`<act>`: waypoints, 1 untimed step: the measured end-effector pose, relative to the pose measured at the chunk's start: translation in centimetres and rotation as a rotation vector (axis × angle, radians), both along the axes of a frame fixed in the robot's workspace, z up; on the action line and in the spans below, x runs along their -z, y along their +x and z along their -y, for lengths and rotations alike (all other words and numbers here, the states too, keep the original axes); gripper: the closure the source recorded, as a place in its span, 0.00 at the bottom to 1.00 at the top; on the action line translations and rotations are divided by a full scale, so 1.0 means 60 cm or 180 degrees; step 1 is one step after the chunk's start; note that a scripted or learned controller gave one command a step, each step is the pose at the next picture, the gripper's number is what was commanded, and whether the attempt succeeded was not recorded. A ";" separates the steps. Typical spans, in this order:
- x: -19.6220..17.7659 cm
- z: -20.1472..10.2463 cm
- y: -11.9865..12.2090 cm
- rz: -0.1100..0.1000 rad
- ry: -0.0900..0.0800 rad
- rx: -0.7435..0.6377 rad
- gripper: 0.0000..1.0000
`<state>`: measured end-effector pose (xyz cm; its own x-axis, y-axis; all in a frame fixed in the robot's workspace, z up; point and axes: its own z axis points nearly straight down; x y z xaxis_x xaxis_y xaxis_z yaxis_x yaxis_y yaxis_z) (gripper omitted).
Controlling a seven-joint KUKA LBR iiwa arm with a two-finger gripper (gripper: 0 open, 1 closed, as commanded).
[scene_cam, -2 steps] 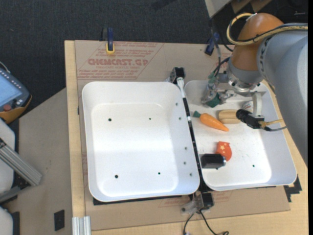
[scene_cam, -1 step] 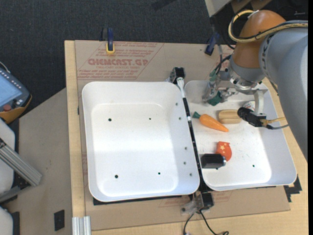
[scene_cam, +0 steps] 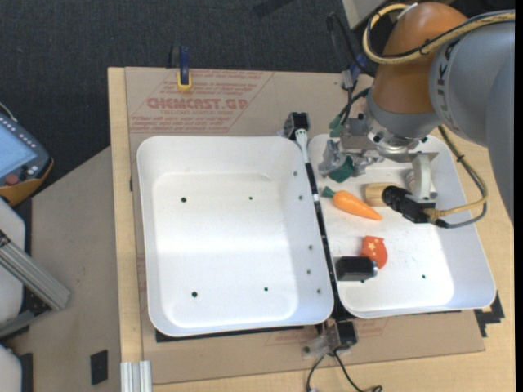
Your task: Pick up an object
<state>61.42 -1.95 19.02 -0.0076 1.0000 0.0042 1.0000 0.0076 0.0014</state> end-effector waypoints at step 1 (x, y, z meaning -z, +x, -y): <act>-0.027 -0.127 0.025 0.0013 -0.0008 -0.0002 1.00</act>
